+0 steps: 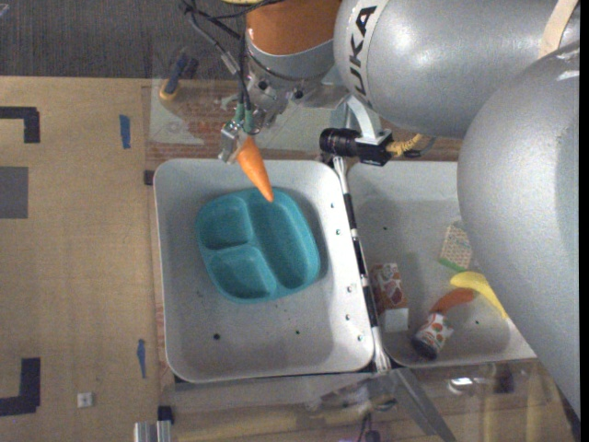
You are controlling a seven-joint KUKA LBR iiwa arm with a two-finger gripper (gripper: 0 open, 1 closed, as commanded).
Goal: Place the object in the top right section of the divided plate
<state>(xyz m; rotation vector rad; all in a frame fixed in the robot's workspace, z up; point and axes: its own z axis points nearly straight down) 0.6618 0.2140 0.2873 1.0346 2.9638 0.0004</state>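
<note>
Camera view, left to right: bare bench (pixel 74 274) with tape marks; then the left bin (pixel 184 339), teal divided plate (pixel 259 245) sitting in its upper half, two small sections on the plate's left side, one long section on its right; gripper (pixel 241 141) hangs over the bin's top rim, closed on the thick end of an orange carrot (pixel 255 173); carrot hangs tilted, tip pointing down-right over the plate's top edge, roughly where the upper small section meets the long one; can't tell if the tip touches the plate or floats above it; further right, the right bin (pixel 479 343) holds a small carton (pixel 390 285), a can-like thing (pixel 432 333), a yellow piece (pixel 479 285) with something orange beside it.

Risks, my read: tip sits on or near the divider ridge, so a release here could drop the carrot across two sections or roll it into the wrong one; grip is only on the end, so the carrot can swing or slip; tilt means it lands tip first and topples unpredictably; the carrot may also be longer than the small section and overhang the rim.
</note>
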